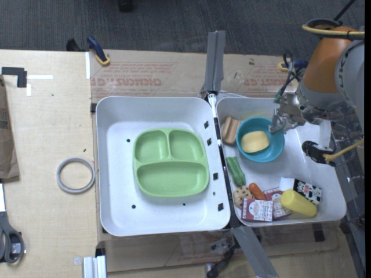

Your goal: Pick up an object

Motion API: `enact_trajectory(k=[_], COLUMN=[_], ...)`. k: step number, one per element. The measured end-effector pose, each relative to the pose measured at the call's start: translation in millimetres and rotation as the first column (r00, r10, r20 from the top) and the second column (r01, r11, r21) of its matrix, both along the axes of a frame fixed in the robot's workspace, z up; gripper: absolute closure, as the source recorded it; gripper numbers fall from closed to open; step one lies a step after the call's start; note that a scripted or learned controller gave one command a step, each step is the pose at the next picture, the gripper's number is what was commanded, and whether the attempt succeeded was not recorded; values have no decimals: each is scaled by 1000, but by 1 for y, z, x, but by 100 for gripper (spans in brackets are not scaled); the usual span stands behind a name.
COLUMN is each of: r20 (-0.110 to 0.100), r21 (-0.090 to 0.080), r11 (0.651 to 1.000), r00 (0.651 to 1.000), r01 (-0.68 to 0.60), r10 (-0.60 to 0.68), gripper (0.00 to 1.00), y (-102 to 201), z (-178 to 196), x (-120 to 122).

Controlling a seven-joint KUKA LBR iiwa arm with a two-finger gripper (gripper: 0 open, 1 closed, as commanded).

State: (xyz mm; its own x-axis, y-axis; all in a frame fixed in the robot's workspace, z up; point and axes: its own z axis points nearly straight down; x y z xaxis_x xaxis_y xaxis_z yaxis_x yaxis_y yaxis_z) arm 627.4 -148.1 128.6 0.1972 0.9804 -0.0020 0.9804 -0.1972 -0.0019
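The right bin (327, 216) holds a blue bowl (268, 153) with a pale yellow lump (254, 141) inside it. Around the bowl lie a tan bun (230, 130), a green stick-shaped piece (235, 171), an orange carrot (257, 191), a red carton (258, 210), a yellow lemon-like piece (299, 203) and a small black-and-white box (307, 191). My gripper (280, 123) hangs at the bowl's upper right rim, just above it. Nothing shows in its grasp.
A green divided plate (171, 162) lies in the left bin (110, 155). On the bench to the left sit a tape ring (76, 174), scissors (8, 245) and a blue clamp (98, 50). A black part (313, 151) juts over the right bin's right side.
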Motion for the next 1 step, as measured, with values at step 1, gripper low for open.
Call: enact_trajectory(k=[1], r20=[1], r21=[1], r11=[997], r00=[997], r01=[-74], r10=[74], gripper=[100], y=[29], z=[10], x=[-38])
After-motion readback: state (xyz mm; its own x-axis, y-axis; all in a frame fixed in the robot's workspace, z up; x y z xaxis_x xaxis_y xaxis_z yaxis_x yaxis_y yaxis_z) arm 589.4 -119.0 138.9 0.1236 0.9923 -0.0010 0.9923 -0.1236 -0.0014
